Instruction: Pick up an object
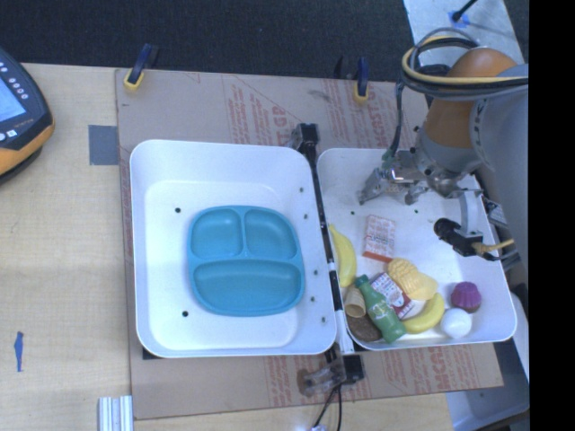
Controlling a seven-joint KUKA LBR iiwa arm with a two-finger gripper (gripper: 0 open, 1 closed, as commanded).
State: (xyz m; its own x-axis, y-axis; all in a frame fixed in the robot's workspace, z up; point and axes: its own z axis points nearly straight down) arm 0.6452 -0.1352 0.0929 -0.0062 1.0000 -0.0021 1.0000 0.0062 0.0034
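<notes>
**Arm over the right bin, toys heaped at its near edge**

The bench (pixel 72 268) carries two white bins side by side on a brown board. The left bin (pixel 157 196) holds a blue divided plate (pixel 244 260) at its middle. The right bin (pixel 355 171) holds the toys. The arm (pixel 467 97) reaches over the right bin's far right corner, and its gripper (pixel 393 187) hangs near the bin's far edge; whether the fingers are apart or together cannot be told from this slant.

The toys lie toward the near edge from the gripper, well apart from it. Closest is a small red-and-white packet (pixel 379 236), lying alone on the bin floor, long axis running far to near. Beyond it comes the heap: a banana (pixel 342 255) along the left wall, a green bottle (pixel 379 308), corn (pixel 411 279), a purple piece (pixel 465 295) and a white ball (pixel 456 323) at the near right corner.

Nothing is held. The packet looks the easiest target, with bare floor around it.
</notes>
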